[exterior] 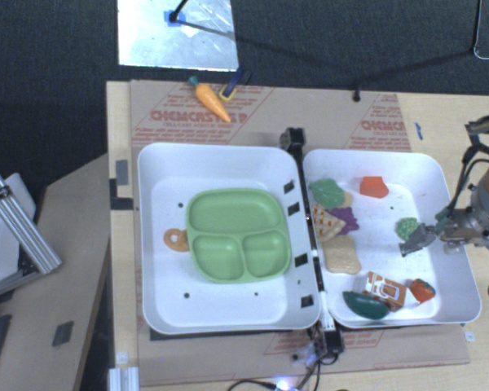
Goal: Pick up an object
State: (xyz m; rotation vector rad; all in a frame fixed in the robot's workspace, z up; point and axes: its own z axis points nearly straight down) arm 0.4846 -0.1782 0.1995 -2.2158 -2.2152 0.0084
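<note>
Landmark: the divider (pixel 306 218) between the two bins; every place below is given from it.
Pincer (pixel 416 241): well right of the divider, low over the right bin (pixel 456 218), just below the small green floret (pixel 407 227). It is dark and small here, so I cannot tell how it is set, and nothing can be seen in its grip.
Task's thing: no single piece is named; the floret is the nearest, far right of the divider and almost touching the pincer tip.
Step in hand: by my reading, the approach for a grab, with nothing lifted yet.
Doing it well: centre over one piece alone, come straight down, and close on its middle. The floret stands apart from its neighbours, which should make it the cleaner choice. Stay off the bin's right wall, which is close.
Right bin, near the divider: a green leafy piece (pixel 327 192), a purple grape bunch (pixel 345 218), a waffle (pixel 327 221) and a pale bread slice (pixel 341 257), crowded and touching.
Right bin, farther off: an orange block (pixel 374 187) toward the back; toward the front a dark green piece (pixel 364 305), a small printed box (pixel 386 289) and a red-orange piece (pixel 422 290).
Left bin (pixel 159 218): a green divided plate (pixel 235 234) left of the divider, its compartments bare, and a small pretzel (pixel 176 239) beyond the plate's far edge.
Counter (pixel 367 112): a toy carrot (pixel 211 102) lies behind the bins, left of the divider.
</note>
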